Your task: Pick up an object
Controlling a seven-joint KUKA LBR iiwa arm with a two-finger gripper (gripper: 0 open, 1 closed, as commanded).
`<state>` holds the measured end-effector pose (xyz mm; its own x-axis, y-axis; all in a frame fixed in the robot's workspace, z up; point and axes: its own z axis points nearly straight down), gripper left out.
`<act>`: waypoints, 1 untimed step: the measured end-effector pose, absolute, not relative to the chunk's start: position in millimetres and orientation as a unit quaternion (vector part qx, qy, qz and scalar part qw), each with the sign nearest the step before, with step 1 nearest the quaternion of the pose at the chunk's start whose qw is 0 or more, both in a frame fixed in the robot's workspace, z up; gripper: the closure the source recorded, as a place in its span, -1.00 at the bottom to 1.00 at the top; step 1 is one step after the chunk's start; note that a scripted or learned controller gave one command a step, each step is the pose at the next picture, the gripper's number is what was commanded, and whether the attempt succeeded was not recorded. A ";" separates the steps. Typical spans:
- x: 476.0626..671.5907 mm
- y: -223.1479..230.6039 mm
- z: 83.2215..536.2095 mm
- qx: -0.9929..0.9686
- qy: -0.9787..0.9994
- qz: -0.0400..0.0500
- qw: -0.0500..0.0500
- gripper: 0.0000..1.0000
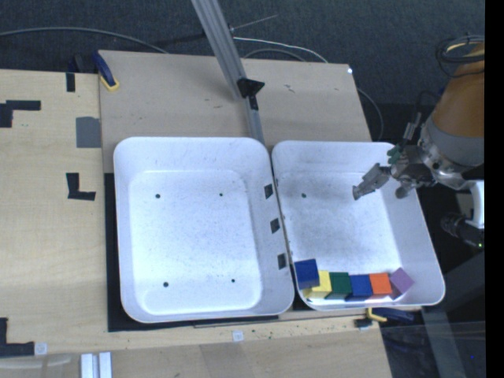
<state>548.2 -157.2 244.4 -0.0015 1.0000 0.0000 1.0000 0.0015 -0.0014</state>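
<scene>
Tool (pixel 383 181) over right bin (pixel 331 164), 3 o'clock side; grip state unreadable.
Six blocks (pixel 350 283) along its 6 o'clock wall: two blue, one each yellow, green, orange, purple.

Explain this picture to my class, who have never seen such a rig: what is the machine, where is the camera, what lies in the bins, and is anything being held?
The camera is fixed above a bench, looking down at a slant. The grey and orange machine at the right is a robot arm; its gripper hangs over the right bin. I see nothing between its fingers. Small blocks lie in a row along that bin's near edge: blue, yellow, green, another blue, orange and purple. The left bin sits beside it.
</scene>
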 end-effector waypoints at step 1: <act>576.2 -99.3 320.9 -0.704 -0.710 -0.003 -0.003 -1.00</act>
<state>576.2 -99.3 320.9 -0.0088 1.0000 0.0004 0.9999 0.0088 0.0081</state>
